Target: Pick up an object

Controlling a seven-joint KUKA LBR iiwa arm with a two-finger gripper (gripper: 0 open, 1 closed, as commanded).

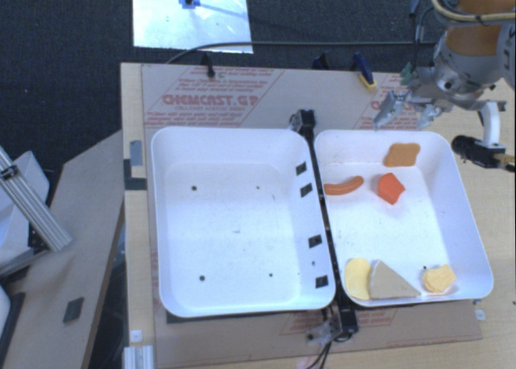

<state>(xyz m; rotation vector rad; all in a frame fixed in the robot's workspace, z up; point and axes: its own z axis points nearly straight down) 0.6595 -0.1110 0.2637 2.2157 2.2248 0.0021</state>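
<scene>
The right bin (463, 198) holds several food toys. An orange flat piece (401, 154) lies near its far wall, with a red-orange block (390, 188) just in front of it and a small sausage (343, 186) to the left. Along the near wall sit a yellow round piece (358, 277), a tan wedge (393, 281) and a ridged yellow piece (439, 279). My gripper (405, 114) hangs above the far rim of the right bin, behind the orange flat piece. Its fingers are spread open with nothing between them.
The left bin (161, 198) adjoins the right one, joined by a black clipped seam (313, 198). A shiny metal sheet (191, 3) lies on the dark floor behind the bench. A black fitting (476, 150) sticks out at the right bin's far right corner.
</scene>
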